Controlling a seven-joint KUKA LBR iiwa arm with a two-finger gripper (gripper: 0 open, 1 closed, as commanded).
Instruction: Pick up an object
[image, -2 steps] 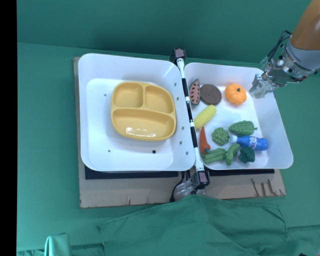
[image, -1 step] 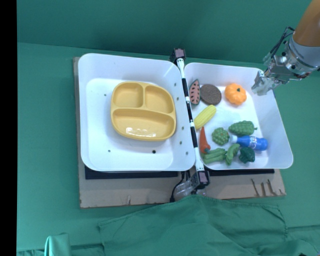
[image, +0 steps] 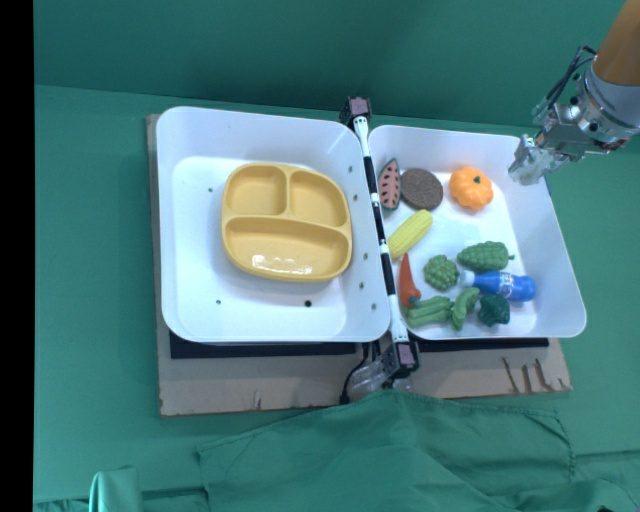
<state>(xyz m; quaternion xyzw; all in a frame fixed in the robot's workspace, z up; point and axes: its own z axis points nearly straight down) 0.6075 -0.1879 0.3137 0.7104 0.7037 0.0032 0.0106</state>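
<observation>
1. Gripper (image: 527, 168) position: above the far right rim of the right bin (image: 560, 300), just beside and to the right of the orange pumpkin (image: 471, 187). Nothing is seen in its grasp.
2. Finger state: cannot be determined; the tip is small and blurred against the bin rim.
3. Candidate objects, all in the right bin: the pumpkin is nearest the gripper. Left of the pumpkin lie the brown cookie (image: 421, 188) and the watermelon slice (image: 389, 185). Nearer the camera from the pumpkin lie the corn cob (image: 410, 234), the carrot (image: 408, 282), the blue bottle (image: 503, 286) and a cluster of green vegetables (image: 455, 295).
4. Recommended procedure: select the pumpkin. It stands apart from its neighbours, so the fingers can likely straddle it without disturbing anything. Centre over it before descending, and keep off the bin wall.
5. Avoid the green cluster; its items touch and overlap, so a clean grasp is unlikely.
6. Obscured: the arm is cut off at the frame's upper right. The left bin (image: 190, 300) holds a yellow divided plate (image: 288, 220).
</observation>
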